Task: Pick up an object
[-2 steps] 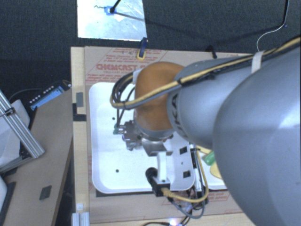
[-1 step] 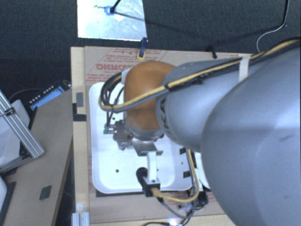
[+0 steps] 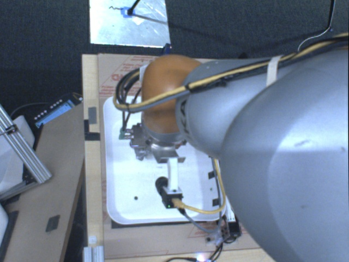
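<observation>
My gripper [image 3: 143, 144] hangs low over the near white bin [image 3: 121, 203], under the orange band of the wrist [image 3: 163, 94]. Its metal body sits above the bin's upper middle. The big grey arm [image 3: 272, 146] reaches in from the right and hides the right part of this bin and everything beyond it. I can make out no object at the gripper. On the bare bin floor I see one tiny dark speck [image 3: 136, 197], too small to identify.
The bin rests on a cardboard sheet [image 3: 94, 162] on the bench. An aluminium rail [image 3: 24, 152] slants at the left edge. A shiny foil sheet [image 3: 128, 15] lies at the back. Cables and a small black connector [image 3: 232, 231] sit at the front right.
</observation>
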Controlling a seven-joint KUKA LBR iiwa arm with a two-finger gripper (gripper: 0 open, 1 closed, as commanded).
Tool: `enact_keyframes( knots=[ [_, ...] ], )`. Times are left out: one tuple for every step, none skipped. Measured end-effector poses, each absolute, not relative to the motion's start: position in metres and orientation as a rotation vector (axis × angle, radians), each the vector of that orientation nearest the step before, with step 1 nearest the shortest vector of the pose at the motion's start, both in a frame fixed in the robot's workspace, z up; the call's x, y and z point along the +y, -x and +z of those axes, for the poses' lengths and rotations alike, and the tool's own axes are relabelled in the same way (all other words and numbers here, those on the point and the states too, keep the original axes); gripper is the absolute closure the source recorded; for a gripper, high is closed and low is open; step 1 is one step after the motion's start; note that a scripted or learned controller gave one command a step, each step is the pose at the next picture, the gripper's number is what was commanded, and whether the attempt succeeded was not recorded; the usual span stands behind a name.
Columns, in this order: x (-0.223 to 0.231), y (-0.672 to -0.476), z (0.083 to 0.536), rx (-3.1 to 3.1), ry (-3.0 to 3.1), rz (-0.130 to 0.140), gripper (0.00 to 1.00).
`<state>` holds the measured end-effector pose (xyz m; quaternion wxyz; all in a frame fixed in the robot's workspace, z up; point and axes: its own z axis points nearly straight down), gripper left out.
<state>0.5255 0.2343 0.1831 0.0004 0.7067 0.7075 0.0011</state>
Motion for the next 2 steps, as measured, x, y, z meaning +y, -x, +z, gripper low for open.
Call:
enact_keyframes(
  knots=[
    [0.228,-0.485,0.182,2.225,-2.221,-0.005,1.0],
    [0.234,-0.558,0.167,2.222,-2.217,0.006,1.0]
  ],
)
